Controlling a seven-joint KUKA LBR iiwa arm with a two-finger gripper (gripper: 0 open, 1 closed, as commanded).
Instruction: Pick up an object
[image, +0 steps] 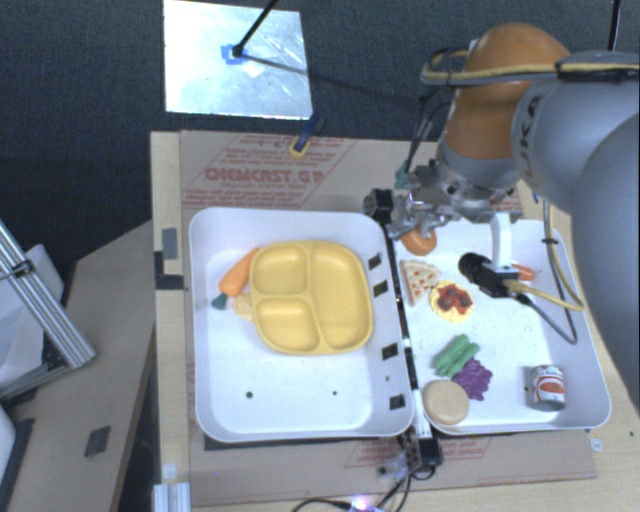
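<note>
Gripper sits low at the far left corner of the right bin, close to the divider between the bins, wrist and orange band directly above it. An orange rounded item lies right under the fingertips, touching or nearly so; cannot tell whether the fingers are open or closed on it, since the wrist housing hides them. Judged as the pick target, at the descend-or-grasp stage. Just beside it toward the camera: a pizza slice toy, then a round pasta piece with red sauce. Further out in the same bin: green beans, purple cluster, tan bun, small can near the right wall. Left bin holds a yellow divided plate with a carrot touching its left edge. To do the step well: centre the fingers across the orange item's widest part, keep clear of the bin wall and the pizza slice, close firmly because a rounded toy may squirt out, then lift straight up before any sideways travel.
</note>
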